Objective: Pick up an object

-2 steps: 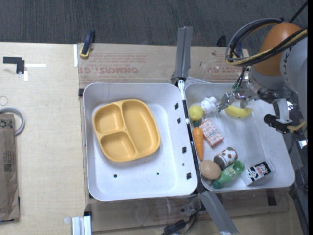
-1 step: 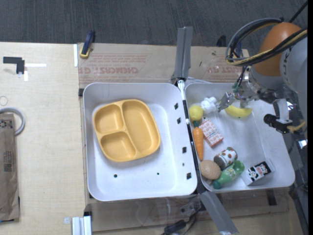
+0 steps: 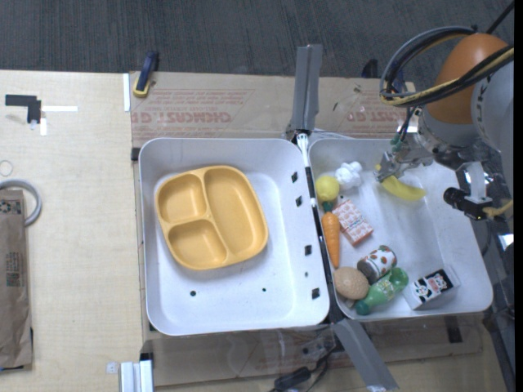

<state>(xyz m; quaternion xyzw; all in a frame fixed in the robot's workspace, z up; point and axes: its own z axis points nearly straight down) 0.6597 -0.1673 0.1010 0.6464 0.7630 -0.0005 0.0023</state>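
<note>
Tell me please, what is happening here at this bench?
A robot arm reaches in from the right, and its gripper is low in the right bin, right at a yellow banana. Whether it grips the banana is unclear. The left bin holds a yellow divided plate.

You see two bins side by side: the left bin (image 3: 163,300) holds a divided plate (image 3: 212,216); the right bin (image 3: 458,260) holds a carrot (image 3: 331,239) along its left wall, a banana (image 3: 404,189) toward upper right, a small carton (image 3: 430,287) at lower right.
</note>
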